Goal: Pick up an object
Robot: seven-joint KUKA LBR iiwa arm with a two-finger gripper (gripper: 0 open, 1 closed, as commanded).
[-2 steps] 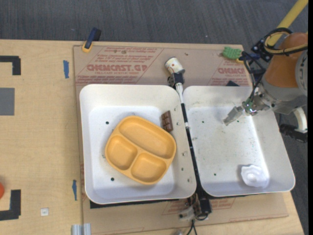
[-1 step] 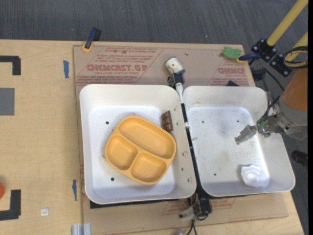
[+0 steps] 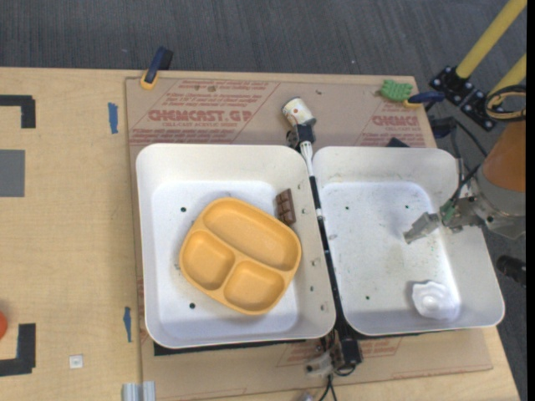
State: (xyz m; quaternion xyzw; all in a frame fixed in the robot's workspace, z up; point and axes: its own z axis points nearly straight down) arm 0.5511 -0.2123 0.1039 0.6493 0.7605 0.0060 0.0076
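A yellow plate [image 3: 242,253] with three compartments lies tilted in the left bin [image 3: 159,224]. A small brown bar [image 3: 285,207] rests by the plate's upper right edge, near the wall between the bins. A white crumpled object [image 3: 432,299] sits in the near right corner of the right bin [image 3: 368,215]. My gripper [image 3: 420,227] hangs low over the right half of the right bin, above and slightly left of the white object, and nothing shows in it. The arm with its orange band [image 3: 508,161] comes in over the bin's right wall.
A white and black fitting [image 3: 298,117] sits at the far end of the ridge between the bins. A blue and yellow clamp [image 3: 156,65] and a green clamp [image 3: 394,90] hold the board's far edge. Cables and a yellow pole [image 3: 497,25] crowd the far right.
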